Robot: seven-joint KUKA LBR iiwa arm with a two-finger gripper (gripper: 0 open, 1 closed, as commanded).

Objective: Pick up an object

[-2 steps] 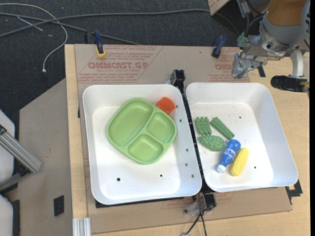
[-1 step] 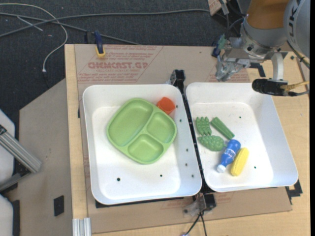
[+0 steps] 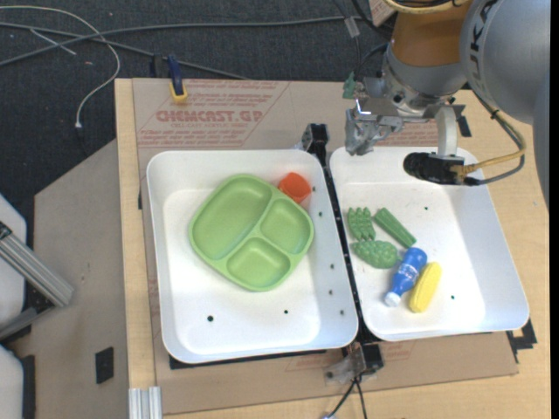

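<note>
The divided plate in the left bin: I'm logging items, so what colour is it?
Light green; the divided plate shows clearly in the camera view.

two white bins (image 3: 175, 321), three green toys (image 3: 377, 234), one green plate (image 3: 249, 230).

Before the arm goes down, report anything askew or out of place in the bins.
The green divided plate lies turned at an angle to the left bin, with the orange piece tucked against its far edge. The right bin's toys are loosely heaped. Nothing is spilled or damaged.
</note>
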